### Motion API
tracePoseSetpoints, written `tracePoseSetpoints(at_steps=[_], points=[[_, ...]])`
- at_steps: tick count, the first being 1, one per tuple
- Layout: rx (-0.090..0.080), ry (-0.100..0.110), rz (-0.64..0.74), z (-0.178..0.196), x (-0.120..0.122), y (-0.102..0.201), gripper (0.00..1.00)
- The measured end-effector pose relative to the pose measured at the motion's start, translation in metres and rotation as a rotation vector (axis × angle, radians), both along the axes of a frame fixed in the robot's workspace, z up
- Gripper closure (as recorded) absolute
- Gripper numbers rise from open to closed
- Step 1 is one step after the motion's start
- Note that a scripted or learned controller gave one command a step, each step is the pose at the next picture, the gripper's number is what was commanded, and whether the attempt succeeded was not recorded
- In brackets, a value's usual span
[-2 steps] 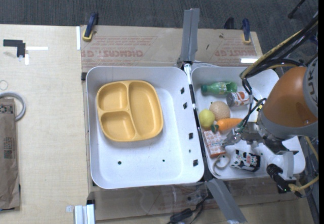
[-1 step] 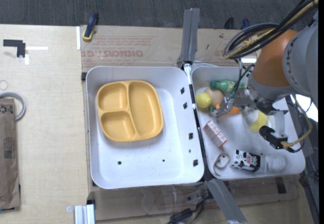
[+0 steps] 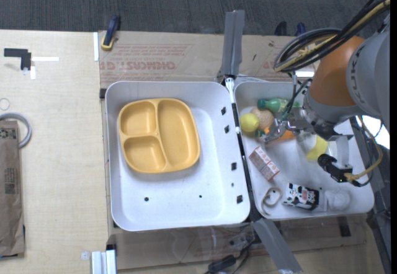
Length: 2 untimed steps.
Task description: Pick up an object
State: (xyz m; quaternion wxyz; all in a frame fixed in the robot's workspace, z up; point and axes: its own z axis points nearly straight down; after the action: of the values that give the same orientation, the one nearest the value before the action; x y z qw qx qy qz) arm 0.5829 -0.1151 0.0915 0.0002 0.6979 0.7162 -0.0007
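Observation:
My gripper reaches down into the right bin near its upper left part, under the orange wrist band. Its tip is right at an orange carrot-like piece. Next to it lie a yellow lemon, a tan round item and a green item. A yellow piece sits just below the wrist. Nearer the front are a red and white box, a black and white carton, a white ring and a white item. The arm hides part of the bin's right side.
The left bin holds a yellow three-part plate. A metal divider runs between the bins. Cables loop above the arm at the top right. A brown bag lies on the bench at far left.

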Motion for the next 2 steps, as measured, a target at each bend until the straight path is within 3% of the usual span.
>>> tracePoseSetpoints(at_steps=[1,2], points=[[0.000,0.000,0.122,0.085,0.024,-0.006,0.00],[-0.010,-0.029,0.208,0.027,0.014,-0.015,0.00]])
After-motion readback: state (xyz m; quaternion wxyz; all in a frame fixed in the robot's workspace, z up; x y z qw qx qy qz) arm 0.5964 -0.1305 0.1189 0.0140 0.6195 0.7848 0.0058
